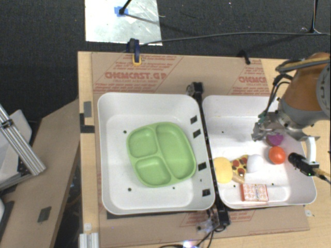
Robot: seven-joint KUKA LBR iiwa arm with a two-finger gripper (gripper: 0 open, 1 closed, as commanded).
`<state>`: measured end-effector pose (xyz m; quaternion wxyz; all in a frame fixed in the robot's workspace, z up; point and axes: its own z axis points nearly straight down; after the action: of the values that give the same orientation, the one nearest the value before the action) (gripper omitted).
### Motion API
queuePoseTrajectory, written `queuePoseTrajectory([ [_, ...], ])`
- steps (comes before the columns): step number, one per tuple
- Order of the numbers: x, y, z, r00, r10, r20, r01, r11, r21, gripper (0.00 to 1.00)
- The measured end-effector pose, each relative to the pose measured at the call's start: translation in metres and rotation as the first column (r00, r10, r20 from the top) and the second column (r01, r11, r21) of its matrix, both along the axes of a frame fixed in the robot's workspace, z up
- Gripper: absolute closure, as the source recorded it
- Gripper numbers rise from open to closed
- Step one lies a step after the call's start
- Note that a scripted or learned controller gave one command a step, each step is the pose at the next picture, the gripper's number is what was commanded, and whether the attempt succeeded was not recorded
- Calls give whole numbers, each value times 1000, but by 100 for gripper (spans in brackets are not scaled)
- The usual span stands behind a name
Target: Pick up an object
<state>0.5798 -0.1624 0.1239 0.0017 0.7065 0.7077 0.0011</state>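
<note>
From my console I see the purple object [275, 139] in the right bin [232, 107], sitting directly beneath the gripper [266, 130], partly covered by it. I cannot tell the state of the pincer, since the wrist hides it. Just below the purple object lies an orange ball [277, 155], and to its lower left a white egg-shaped piece [254, 163], a small red-and-yellow spotted item [239, 164] and a yellow round object [223, 170]. Farther down from the purple object a red patterned box [254, 192] rests by the bin's near wall. Well to its left, the left bin [119, 112] holds a green divided tray [161, 153]
</note>
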Motion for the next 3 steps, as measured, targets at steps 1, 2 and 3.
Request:
queuePoseTrajectory([
  [1, -5, 3, 45, 1000, 2, -1, -2, 1000, 0, 100],
  [2, -11, -5, 97, 1000, 0, 1, 0, 1000, -1, 100],
  [3, -10, -5, 113, 1000, 2, -1, -2, 1000, 0, 100],
])
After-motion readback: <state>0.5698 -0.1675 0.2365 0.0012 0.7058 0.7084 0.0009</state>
